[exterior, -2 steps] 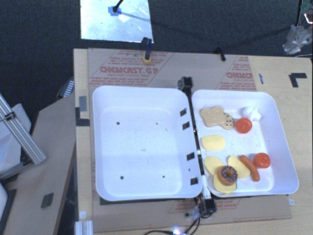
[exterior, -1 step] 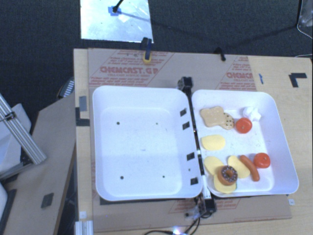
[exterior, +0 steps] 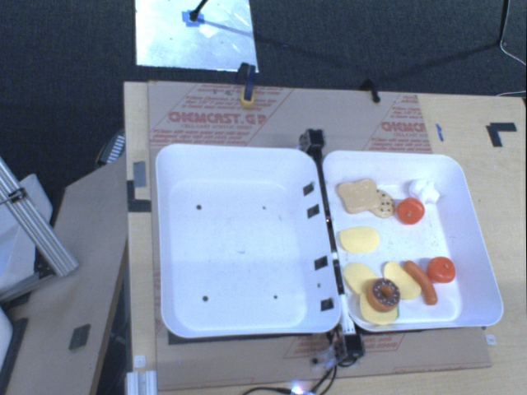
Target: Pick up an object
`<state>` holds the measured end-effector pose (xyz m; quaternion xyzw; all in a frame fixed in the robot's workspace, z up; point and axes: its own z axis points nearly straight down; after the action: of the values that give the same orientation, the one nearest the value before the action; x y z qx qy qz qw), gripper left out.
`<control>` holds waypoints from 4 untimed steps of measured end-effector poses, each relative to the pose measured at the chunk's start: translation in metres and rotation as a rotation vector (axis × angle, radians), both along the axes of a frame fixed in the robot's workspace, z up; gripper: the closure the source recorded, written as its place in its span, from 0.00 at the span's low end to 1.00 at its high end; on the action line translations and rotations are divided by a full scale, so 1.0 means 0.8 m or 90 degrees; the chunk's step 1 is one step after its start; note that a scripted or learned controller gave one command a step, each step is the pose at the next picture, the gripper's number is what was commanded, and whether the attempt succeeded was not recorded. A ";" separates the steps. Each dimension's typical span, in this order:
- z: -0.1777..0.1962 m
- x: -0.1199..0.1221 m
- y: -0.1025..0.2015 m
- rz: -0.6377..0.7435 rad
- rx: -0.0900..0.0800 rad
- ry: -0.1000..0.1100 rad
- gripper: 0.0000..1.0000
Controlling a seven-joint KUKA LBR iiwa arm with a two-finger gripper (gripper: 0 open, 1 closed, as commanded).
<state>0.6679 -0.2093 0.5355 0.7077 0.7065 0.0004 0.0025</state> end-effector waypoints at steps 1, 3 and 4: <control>0.000 -0.006 0.003 0.002 0.001 0.001 1.00; 0.000 -0.027 0.003 0.001 0.001 0.001 1.00; 0.000 -0.033 0.003 0.001 0.001 0.001 1.00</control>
<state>0.6412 -0.2066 0.5353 0.7071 0.7071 0.0006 0.0015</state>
